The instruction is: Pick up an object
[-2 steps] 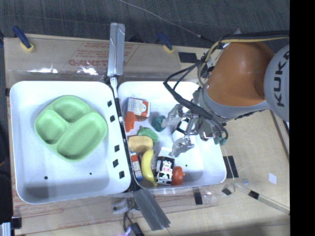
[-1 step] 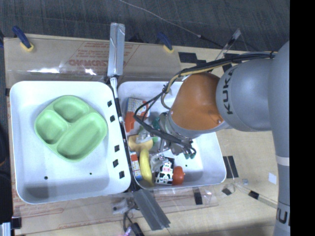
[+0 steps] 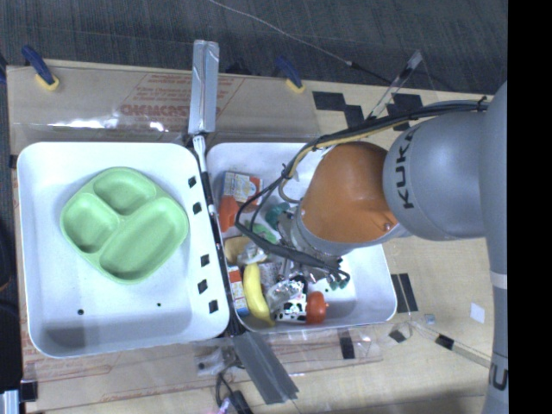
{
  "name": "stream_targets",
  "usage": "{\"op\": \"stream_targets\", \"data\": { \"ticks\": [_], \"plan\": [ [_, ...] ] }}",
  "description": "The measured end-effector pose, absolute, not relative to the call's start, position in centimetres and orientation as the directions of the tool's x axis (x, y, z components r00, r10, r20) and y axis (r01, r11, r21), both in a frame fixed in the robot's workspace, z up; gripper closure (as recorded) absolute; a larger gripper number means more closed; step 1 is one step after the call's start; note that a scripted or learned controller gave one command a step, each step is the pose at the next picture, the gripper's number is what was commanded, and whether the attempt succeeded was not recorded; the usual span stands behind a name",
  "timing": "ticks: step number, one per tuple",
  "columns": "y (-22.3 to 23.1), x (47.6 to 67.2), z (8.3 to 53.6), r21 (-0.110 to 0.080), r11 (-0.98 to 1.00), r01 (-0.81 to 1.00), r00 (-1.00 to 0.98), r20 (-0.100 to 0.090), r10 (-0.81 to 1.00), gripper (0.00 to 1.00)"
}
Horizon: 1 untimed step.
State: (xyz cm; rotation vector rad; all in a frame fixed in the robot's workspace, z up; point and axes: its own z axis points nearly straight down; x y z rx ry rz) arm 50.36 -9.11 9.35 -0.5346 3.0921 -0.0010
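Note:
The arm reaches from the right over the right bin (image 3: pixel 373 296), its orange band hanging above the bin's middle. My gripper (image 3: pixel 289 276) points down into a pile of small objects at the bin's front left. Beside it lie a yellow banana (image 3: pixel 254 291), a red round object (image 3: pixel 316 307), a black-and-white item (image 3: pixel 293 310) and a crinkled clear wrapper (image 3: pixel 281 290). An orange-and-white carton (image 3: pixel 239 185) and an orange item (image 3: pixel 227 215) lie further back. The wrist and cables hide much of the pile.
The left bin (image 3: pixel 52 317) holds a green three-compartment plate (image 3: pixel 125 222). A metal divider bar (image 3: pixel 203 84) stands between the bins at the back. Blue clamps (image 3: pixel 40 67) grip the bench's far edge. Black cables (image 3: pixel 362 132) loop over the arm.

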Motion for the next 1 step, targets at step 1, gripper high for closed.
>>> {"op": "stream_targets", "data": {
  "ticks": [1],
  "plan": [
    [-9.19, 59.26, 9.27, 0.0, 0.916, -0.4, -0.916, -0.003, -0.4, 0.0]
  ]
}}
